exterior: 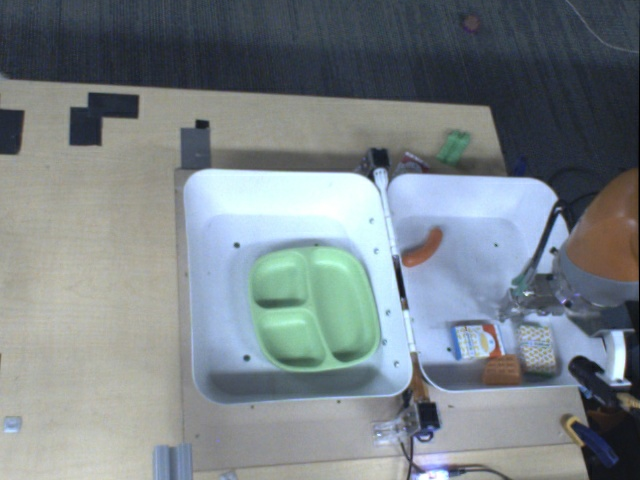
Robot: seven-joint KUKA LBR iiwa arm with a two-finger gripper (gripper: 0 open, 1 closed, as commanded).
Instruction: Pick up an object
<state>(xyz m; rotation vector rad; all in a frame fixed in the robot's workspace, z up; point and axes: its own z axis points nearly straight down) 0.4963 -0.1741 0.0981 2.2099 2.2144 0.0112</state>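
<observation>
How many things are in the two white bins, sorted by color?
Green: 1, the divided plate
Orange-red: 1, the sausage
Blue and white: 1, the small carton
Brown: 1, the block
Speckled pale: 1, the packet
Total: 5

My claw [517,303] over the right bin [470,200]
Below it lie a carton [472,341], brown block [502,370] and patterned packet [537,348]; a sausage [421,248] sits upper-left. Green tray [313,307] in left bin [215,268].
</observation>
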